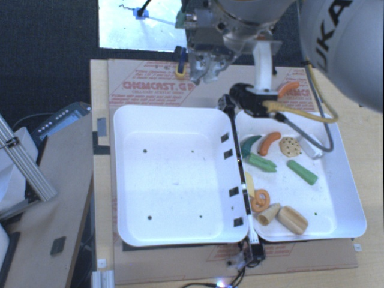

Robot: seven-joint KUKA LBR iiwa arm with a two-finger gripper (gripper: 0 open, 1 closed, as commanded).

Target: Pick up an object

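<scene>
Above back rim of bins: gripper (203, 71) hangs high, well clear of everything. You cannot tell how wide it stands or whether it has anything.

Pickup judged not yet done. Your candidates lie in right bin (336, 203): sausage (270, 143), cookie (290, 146), green stick (302, 173), pretzel (260, 200), bread roll (292, 219).

Pretzel sits tight against rim shared with left bin (174, 179); expect awkward approach there.

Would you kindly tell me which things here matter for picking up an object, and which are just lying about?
For the job: gripper, right bin, sausage, cookie, pretzel, bread roll, green stick.

Just lying about: left bin, cardboard sheet, metal rail.
</scene>
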